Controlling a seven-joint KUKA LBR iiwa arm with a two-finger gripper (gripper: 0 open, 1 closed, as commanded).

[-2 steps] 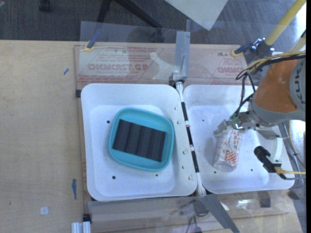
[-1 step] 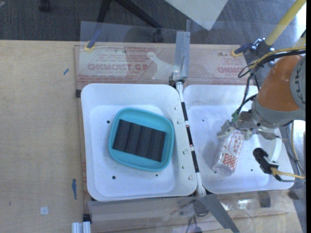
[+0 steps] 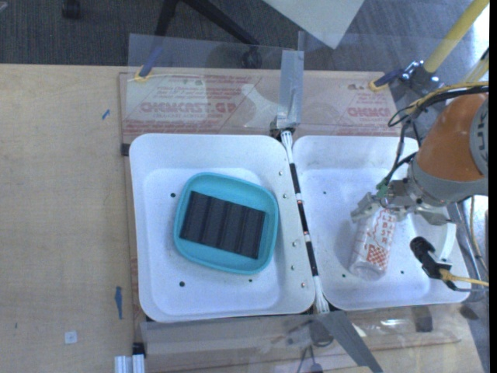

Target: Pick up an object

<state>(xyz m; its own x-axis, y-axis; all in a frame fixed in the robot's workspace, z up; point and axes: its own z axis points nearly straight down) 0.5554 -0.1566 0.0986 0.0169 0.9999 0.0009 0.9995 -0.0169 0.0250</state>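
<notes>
Your gripper (image 3: 383, 202) sits at the top end of the white packet (image 3: 372, 243) in the right bin (image 3: 334, 282). Can't tell if it's clamped; packet's lying flat, lift not done.

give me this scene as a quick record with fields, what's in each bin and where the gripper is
left bin: teal tray with a dark ribbed insert, lying flat near the middle
right bin: white packet with red print, lying lengthwise toward the right side
arm: grey with orange band, reaching in from the right
gripper: over the right bin, at the packet's upper end
grip state: cannot tell
packet lifted: cannot tell
</notes>
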